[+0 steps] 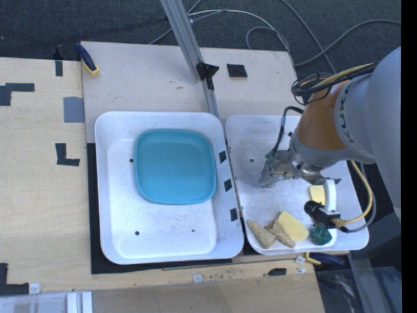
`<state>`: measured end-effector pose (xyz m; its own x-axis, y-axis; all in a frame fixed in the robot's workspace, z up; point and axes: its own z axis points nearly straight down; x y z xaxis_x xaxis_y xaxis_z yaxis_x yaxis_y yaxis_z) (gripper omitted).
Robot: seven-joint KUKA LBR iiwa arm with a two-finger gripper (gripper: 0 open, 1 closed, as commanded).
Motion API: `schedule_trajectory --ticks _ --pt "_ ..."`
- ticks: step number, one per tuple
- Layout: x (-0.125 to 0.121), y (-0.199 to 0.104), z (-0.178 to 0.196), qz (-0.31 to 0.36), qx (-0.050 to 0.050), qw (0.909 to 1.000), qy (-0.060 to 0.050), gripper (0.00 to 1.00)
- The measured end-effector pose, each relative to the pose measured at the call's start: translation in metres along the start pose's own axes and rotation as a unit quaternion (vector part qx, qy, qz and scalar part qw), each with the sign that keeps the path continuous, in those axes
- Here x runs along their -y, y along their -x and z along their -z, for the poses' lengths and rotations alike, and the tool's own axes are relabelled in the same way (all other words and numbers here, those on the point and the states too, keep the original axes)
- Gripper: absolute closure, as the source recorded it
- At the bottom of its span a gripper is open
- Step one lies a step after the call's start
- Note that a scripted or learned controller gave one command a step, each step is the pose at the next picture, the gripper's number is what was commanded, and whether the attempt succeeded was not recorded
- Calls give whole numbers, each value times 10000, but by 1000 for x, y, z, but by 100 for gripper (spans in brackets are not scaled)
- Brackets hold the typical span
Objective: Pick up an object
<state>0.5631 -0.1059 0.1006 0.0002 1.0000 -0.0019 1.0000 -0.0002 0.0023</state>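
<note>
On the bench, saw the grey arm [355, 119] with its orange band reaching over the right white bin [251, 135], just beside the left white bin [117, 194] with a turquoise square plate [174, 166] lying flat inside. Found the gripper [270, 175] low over bare floor near the middle of the right bin, and could not tell whether wide or narrow. Noted the loose things gathered toward that bin's near right corner, apart from the gripper: a yellow wedge [290, 226], two tan pieces [262, 234] against its left side, a smaller yellow piece [317, 193] and a small green object [320, 236] by the rim.

You have a plate [174, 166] lying in the left bin [114, 227]; the right bin [251, 135] beside it holds small objects [281, 229] at its near edge
</note>
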Motion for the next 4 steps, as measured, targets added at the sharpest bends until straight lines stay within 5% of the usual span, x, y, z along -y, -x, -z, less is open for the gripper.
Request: schedule_trajectory --ticks 2,4 --pt "6 1 98 3 -8 10000 8 100" --pt "11 -98 114 28 -16 10000 -9 100"
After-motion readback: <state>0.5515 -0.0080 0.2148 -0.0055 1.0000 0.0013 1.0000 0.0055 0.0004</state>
